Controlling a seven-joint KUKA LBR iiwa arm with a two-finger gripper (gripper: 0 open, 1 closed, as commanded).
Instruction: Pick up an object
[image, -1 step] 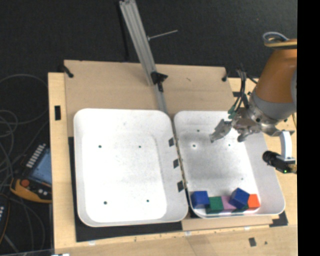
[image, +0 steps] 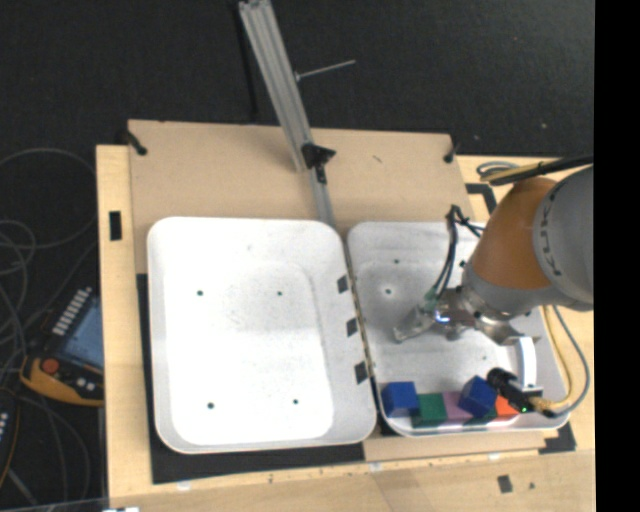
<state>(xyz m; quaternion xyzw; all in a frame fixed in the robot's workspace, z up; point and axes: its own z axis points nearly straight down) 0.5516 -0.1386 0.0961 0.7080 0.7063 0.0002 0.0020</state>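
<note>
In the right bin (image: 400, 255), several small blocks lie along the near edge: a blue block (image: 400, 397), a green block (image: 432, 408), a purple piece (image: 458, 406) and another blue block (image: 479, 395). My gripper (image: 412, 326) hangs over the middle of the right bin, pointing left, well above and behind the blocks. Nothing shows between its fingers. The grey arm with its orange band (image: 510, 245) reaches in from the right and hides the bin's right side.
The left bin (image: 250, 330) lies beside the right one, with small dark clips along the shared edge. A slanted metal pole (image: 285, 95) rises behind the bins. Cables and a handheld pendant (image: 70, 345) lie off the bench to the left.
</note>
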